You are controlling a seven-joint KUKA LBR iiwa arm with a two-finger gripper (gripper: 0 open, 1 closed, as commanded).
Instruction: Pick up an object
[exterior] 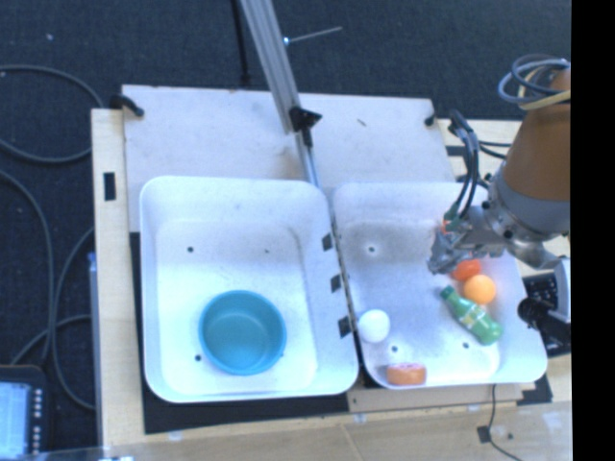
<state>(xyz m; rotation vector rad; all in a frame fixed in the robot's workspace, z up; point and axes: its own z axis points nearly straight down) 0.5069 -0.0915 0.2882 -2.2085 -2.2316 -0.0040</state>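
The arm (538, 176) reached in from the right, its orange band above the grey wrist, angled downward to the left. The gripper (448, 254) hung low, pointing down.

I can read no writing anywhere in this view: no letters, numbers, brand marks or signs that I can make out. The green bottle (473, 316) lying in the right bin (384, 257) near me may carry a label, but it is too small and blurred to tell. The dim panel (21, 416) at the lower left corner glows faintly, and nothing on it is legible.
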